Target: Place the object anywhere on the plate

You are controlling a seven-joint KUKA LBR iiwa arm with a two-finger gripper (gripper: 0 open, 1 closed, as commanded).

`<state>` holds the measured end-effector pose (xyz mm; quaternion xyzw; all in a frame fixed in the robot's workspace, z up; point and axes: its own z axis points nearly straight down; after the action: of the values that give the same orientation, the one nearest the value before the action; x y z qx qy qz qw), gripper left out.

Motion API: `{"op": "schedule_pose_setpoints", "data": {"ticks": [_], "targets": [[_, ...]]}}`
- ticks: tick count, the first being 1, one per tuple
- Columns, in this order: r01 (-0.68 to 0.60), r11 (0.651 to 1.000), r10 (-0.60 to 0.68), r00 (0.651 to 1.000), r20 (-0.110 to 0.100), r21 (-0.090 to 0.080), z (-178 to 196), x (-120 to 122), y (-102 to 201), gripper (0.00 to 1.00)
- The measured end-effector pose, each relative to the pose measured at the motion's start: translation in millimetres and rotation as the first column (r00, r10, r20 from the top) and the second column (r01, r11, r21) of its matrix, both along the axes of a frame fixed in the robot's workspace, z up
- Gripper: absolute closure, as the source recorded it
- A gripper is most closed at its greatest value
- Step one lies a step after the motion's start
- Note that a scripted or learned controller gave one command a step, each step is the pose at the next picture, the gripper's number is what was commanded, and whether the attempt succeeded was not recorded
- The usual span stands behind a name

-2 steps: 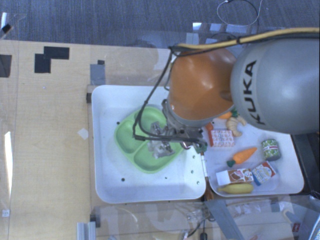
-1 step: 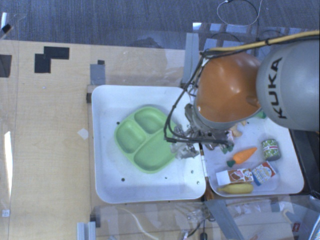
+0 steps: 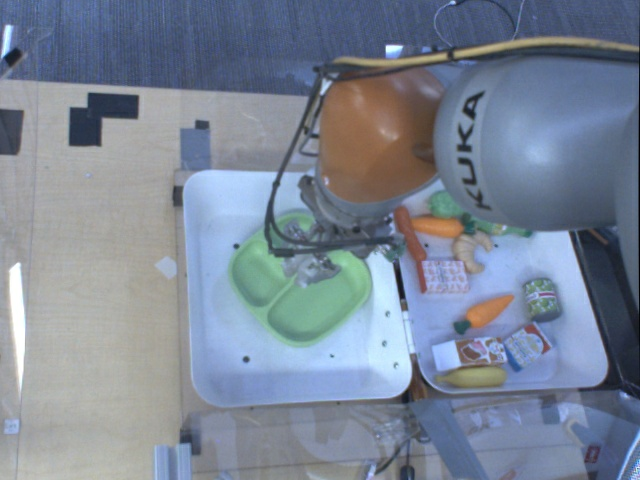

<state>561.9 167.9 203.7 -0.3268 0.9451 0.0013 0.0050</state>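
While the arm point(image 3: 470, 138) hangs low over the green plate point(image 3: 300, 298), presumably to set something down, I cannot tell how its jaws stand (nor what object, if any, they carry).

Grey-and-orange arm point(image 3: 480, 128) hides green divided plate's point(image 3: 300, 293) far rim from me; claw point(image 3: 318, 264) blurred, grip unreadable; arm cut off at right edge.
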Motion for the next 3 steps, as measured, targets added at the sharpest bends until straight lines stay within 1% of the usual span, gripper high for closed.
{"op": "schedule_pose_setpoints", "data": {"ticks": [1, 2, 3], "targets": [[-0.062, 0.998, 0.062, 0.998, -0.003, -0.002, -10.2, -54.9, -21.9, 1.0], [-0.062, 0.998, 0.062, 0.998, -0.002, -0.002, -10.2, -54.9, -21.8, 0.0], [0.215, 0.977, -0.215, 0.977, -0.002, -0.001, -47.2, -12.7, -42.6, 0.0]]}}
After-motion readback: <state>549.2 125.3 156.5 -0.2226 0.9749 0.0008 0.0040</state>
